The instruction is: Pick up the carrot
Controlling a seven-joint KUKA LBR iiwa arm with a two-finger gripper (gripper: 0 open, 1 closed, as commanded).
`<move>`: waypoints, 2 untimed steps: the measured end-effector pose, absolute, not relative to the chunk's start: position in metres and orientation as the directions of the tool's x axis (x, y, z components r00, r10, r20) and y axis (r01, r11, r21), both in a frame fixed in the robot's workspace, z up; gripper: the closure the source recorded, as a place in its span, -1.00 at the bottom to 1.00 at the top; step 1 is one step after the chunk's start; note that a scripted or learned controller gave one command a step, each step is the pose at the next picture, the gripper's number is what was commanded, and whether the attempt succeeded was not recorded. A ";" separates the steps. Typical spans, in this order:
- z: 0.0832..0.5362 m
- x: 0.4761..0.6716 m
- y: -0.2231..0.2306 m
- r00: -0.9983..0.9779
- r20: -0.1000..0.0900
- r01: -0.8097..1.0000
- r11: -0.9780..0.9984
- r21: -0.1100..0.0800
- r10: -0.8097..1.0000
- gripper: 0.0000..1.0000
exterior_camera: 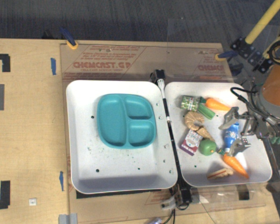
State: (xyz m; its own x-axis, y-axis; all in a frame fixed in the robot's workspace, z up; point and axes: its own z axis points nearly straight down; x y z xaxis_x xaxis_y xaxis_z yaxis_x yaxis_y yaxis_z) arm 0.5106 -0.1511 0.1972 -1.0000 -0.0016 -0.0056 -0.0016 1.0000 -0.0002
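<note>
Two orange carrots lie in the right bin [263, 171]. One carrot [218, 105] is near the bin's far side, next to a green bottle [196, 103]. The other carrot [236, 165] is near the front right corner. My gripper [236, 131] hangs over the right part of this bin, between the two carrots, with its fingers spread open. One fingertip [230, 118] points toward the far carrot, and the other is just above the near one. A small blue and white item [231, 137] lies in the gap under the fingers. Neither carrot is between the fingers.
The right bin also holds a brown cookie-like piece [195, 120], a purple and white packet [190, 142], a green round fruit [207, 147] and a tan wooden piece [219, 174]. The left bin [79, 162] bears a teal divided plate [127, 120]. Cables hang by the wrist at the right.
</note>
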 end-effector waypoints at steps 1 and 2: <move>0.099 0.506 -0.169 -0.946 -0.010 -0.323 0.946 -0.004 -0.323 -1.00; 0.090 0.650 -0.151 -0.946 -0.009 -0.325 0.946 0.000 -0.325 -1.00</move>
